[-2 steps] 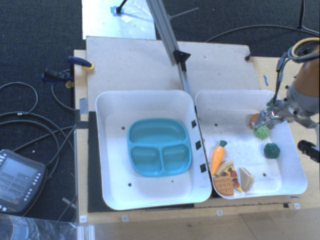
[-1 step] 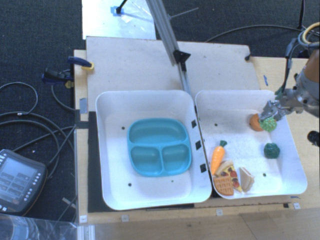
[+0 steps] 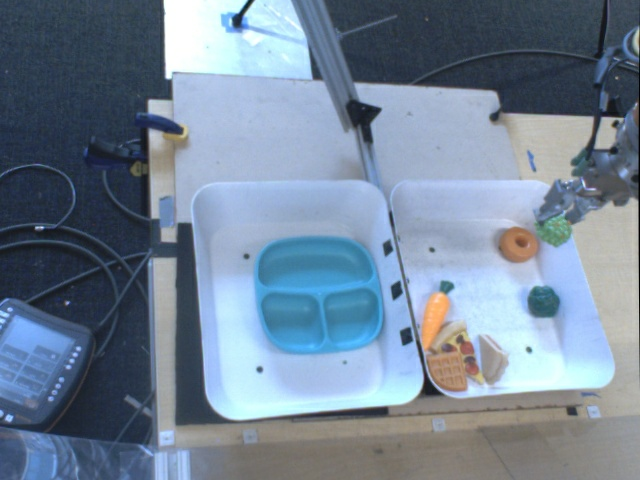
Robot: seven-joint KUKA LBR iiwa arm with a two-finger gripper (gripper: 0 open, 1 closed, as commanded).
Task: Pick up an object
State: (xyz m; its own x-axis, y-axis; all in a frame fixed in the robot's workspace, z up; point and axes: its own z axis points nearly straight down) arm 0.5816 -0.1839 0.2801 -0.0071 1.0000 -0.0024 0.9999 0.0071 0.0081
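Note:
My gripper (image 3: 558, 213) hangs over the far right side of the right bin (image 3: 470, 200), reaching in from the right edge of the view. A light green leafy toy (image 3: 556, 232) sits directly at its tip, touching or nearly touching it. Just to the left lies an orange donut (image 3: 518, 244). A dark green broccoli piece (image 3: 543, 301) rests further toward the front. Along the bin's front left are a carrot (image 3: 435, 313), a pizza slice (image 3: 458, 342), a waffle (image 3: 447, 370) and a sandwich wedge (image 3: 492, 357).
The left bin (image 3: 215, 268) holds a teal three-compartment plate (image 3: 318, 294). A slanted metal pole (image 3: 335, 68) crosses above the divider between the bins. A clamp (image 3: 160, 125) grips the bench's far left edge, and cables and a pendant (image 3: 38, 360) lie on the floor at left.

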